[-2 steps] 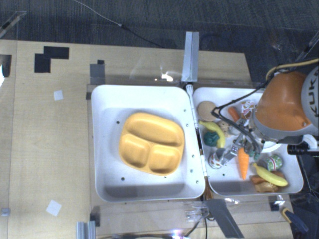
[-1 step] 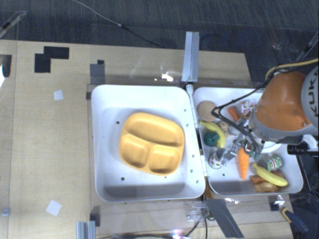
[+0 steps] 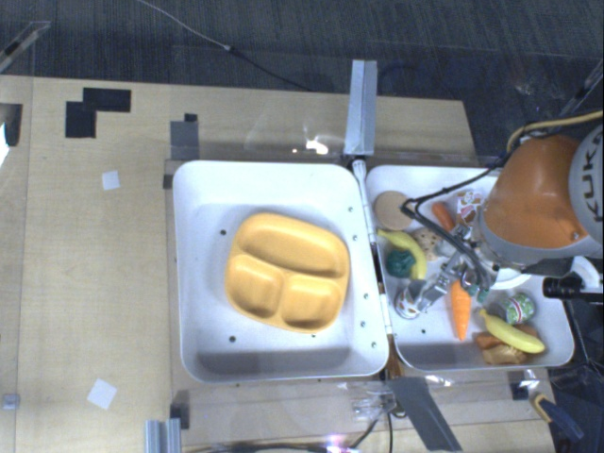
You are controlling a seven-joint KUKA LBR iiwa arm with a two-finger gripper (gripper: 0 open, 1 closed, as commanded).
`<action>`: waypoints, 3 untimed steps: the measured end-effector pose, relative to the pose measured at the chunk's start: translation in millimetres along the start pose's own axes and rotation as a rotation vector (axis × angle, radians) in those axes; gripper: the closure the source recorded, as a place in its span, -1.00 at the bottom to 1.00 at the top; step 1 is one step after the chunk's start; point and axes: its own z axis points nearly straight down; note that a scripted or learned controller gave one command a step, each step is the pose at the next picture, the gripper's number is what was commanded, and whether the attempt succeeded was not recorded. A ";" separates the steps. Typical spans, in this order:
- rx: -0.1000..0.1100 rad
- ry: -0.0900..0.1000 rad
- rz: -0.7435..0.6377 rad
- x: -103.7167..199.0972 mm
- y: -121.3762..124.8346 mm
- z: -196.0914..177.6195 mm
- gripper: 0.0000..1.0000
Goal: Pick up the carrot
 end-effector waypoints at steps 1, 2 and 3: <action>0.000 -0.001 -0.002 0.2 -0.1 0.0 -1.00; 0.000 0.000 0.022 0.1 -0.3 0.1 -1.00; 0.000 0.001 0.060 0.5 -0.8 0.3 -1.00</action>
